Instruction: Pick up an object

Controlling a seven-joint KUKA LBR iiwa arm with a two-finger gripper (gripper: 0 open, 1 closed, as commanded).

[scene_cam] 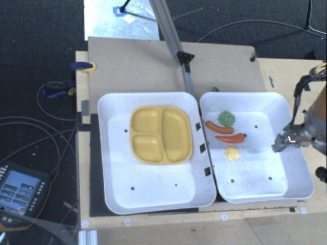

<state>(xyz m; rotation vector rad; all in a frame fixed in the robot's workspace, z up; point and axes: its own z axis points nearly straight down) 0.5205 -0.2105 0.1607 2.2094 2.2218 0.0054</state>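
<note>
Camera view, starting from the candidates: four small items clustered in the left half of the right bin (255, 180), none lifted yet. Green broccoli (226, 119) farthest back; just in front of it an orange-red sausage (218, 127), long axis running left to right with a slight downward slant; then a red pepper (231, 138), roughly parallel to the sausage and close beside it; nearest the front, a small yellow lump (232, 153), a little apart from the pepper. Tool (283, 142) low over the right side of the same bin, near its right wall, on the end of the arm (317, 131) reaching in from the right; cannot tell whether wide or narrow, and nothing seen held in it. All four items lying to the left of the tool across bare bin floor, pepper and lump about level with it and probably the shortest reach. Nothing standing between tool and cluster. Likely trouble: sausage and pepper close enough that closing on one could nudge the other; lump better isolated. Further out, left bin (153, 188) with a yellow divided plate (161, 135), well apart from the cluster. Beyond both bins, a grey pole (168, 24) slanting over the surface (127, 60), ending near the gap between bins.
</note>
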